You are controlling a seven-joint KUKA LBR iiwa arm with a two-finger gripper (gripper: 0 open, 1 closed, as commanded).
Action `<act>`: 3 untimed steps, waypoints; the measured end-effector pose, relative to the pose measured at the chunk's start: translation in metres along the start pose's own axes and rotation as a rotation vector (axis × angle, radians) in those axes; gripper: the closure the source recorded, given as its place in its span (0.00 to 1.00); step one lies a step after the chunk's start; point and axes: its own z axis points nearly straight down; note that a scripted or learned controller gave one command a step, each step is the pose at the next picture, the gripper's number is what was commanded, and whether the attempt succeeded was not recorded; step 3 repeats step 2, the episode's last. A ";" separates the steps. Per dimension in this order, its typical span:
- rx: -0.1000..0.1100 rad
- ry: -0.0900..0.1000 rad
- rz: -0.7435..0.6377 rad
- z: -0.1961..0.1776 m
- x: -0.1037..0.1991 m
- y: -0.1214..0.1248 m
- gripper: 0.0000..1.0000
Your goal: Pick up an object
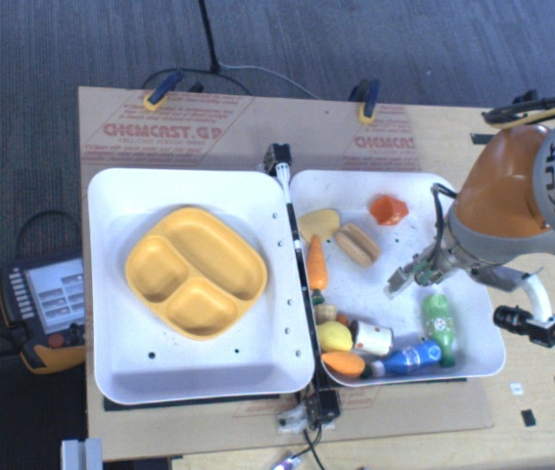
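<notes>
The jaws are seen low over the right bin; whether they are spread cannot be told. A green bottle lies just right of and below them, its long axis running up-down the view. A hot dog lies left of and above them, slanted.

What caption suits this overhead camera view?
Robot gripper hovering in a toy-filled white bin, beside a yellow divided plate.
</notes>
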 end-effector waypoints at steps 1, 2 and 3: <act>0.000 0.000 0.001 0.000 0.000 0.000 0.00; 0.001 0.000 -0.137 0.033 -0.071 0.044 0.00; 0.001 0.000 -0.137 0.033 -0.071 0.044 0.00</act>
